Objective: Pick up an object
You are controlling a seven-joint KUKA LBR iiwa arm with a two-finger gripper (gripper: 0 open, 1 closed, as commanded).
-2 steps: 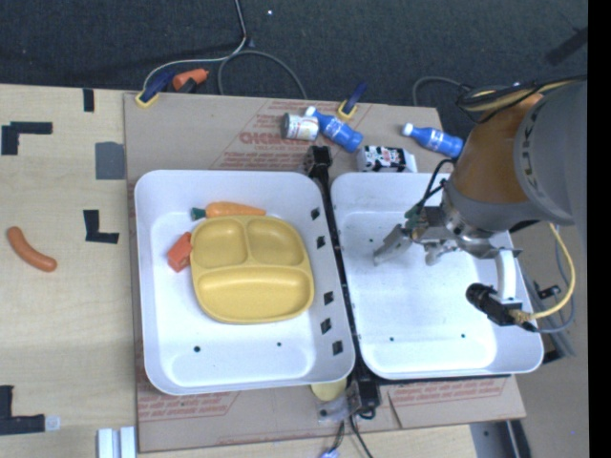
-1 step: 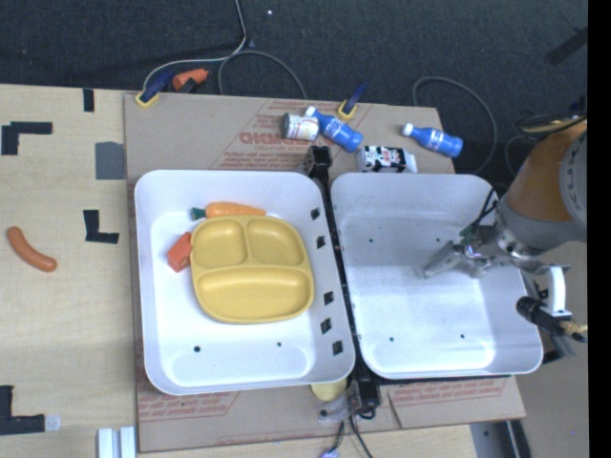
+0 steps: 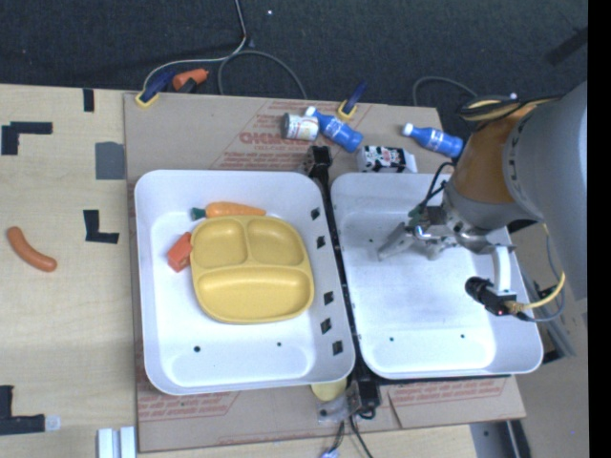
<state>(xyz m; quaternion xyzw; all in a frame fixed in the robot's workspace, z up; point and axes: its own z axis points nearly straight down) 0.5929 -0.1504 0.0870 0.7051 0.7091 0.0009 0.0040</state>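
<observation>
The arm (image 3: 496, 165) reaches in from the right and bends down over the right bin (image 3: 430, 346), with its orange band above the wrist. The tool (image 3: 399, 242) sits low in the upper left part of that bin, its grey fingers pointing toward the left and slightly down the view. Whether the tool is released or clenched cannot be told from this angle, and nothing is seen between its fingers.

The objects to pick lie in the left bin (image 3: 229, 370), well apart from the tool and across the divider between the two bins. A yellow divided plate (image 3: 252, 267) rests near the middle of that bin, its long axis running roughly left to right with a slight tilt. An orange carrot (image 3: 234, 210) lies just beside the plate's upper edge, its long axis nearly horizontal, green end toward the left. A smaller red-orange piece (image 3: 179, 252) touches the plate's left edge and slants diagonally.

On the surface behind the bins lie two blue bottles (image 3: 341, 132) (image 3: 434, 140) and a small white container (image 3: 302, 125). A sausage-shaped toy (image 3: 31, 249) lies far to the left on the surface.
</observation>
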